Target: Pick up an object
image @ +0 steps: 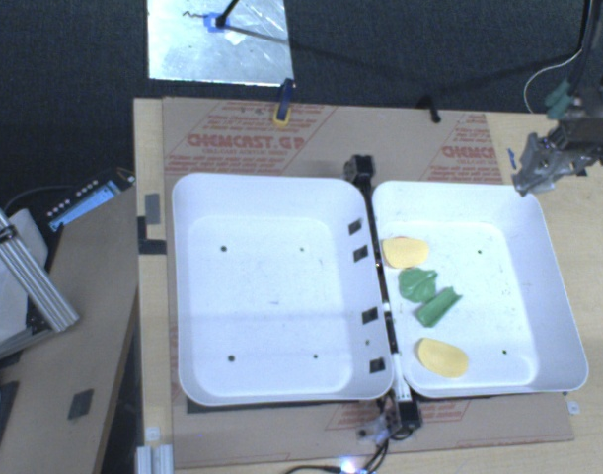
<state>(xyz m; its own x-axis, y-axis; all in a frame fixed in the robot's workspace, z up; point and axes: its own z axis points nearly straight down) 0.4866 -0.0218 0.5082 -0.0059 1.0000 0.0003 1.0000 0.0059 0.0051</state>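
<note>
Two shallow white plastic bins sit side by side on a brown cardboard sheet (281, 136) printed with red lettering, which covers a pale wooden bench (143, 294). The left bin (197, 205) lies bare inside; the right bin (538, 265) holds a flat yellow oval piece (405, 253), a crumpled green piece (426, 295) just below it, and a second yellow oval piece (442, 357) near the front wall. The metal two-finger gripper (534, 174) hangs above the right bin's far right corner, well apart from these objects, with nothing between its fingers; how they stand cannot be told. Dark carpet (64, 67) surrounds the bench, bearing a shiny silver sheet (219, 28).
</note>
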